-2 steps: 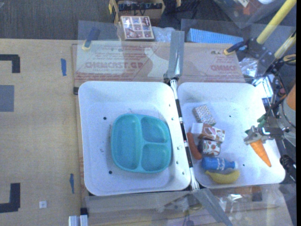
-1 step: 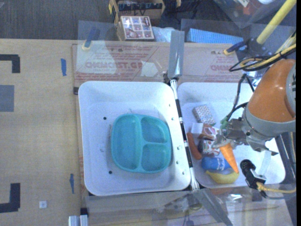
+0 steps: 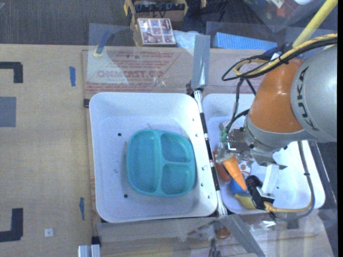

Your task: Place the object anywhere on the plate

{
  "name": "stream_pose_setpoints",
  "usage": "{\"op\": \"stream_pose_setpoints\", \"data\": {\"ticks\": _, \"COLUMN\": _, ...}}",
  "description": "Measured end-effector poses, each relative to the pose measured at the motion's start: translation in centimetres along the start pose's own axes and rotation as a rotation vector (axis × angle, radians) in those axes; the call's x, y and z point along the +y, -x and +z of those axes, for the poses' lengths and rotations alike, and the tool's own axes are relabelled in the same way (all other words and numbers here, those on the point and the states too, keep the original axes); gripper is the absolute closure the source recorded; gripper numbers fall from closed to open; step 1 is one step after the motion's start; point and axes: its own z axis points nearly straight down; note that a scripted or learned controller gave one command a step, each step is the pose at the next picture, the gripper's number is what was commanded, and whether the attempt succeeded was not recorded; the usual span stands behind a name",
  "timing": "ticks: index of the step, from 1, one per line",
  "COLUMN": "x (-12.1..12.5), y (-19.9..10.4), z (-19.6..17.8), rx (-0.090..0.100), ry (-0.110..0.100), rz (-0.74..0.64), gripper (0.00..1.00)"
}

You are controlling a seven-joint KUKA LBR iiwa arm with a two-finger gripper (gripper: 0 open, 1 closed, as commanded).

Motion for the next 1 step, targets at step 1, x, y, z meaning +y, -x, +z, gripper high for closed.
{"op": "stream_pose_setpoints", "data": {"ticks": 1, "x": 2.06, "y": -5.52, "z": 0.83, "rx": 0.000, "ry": 0.001, "rz": -0.236, "gripper": 1.00}}
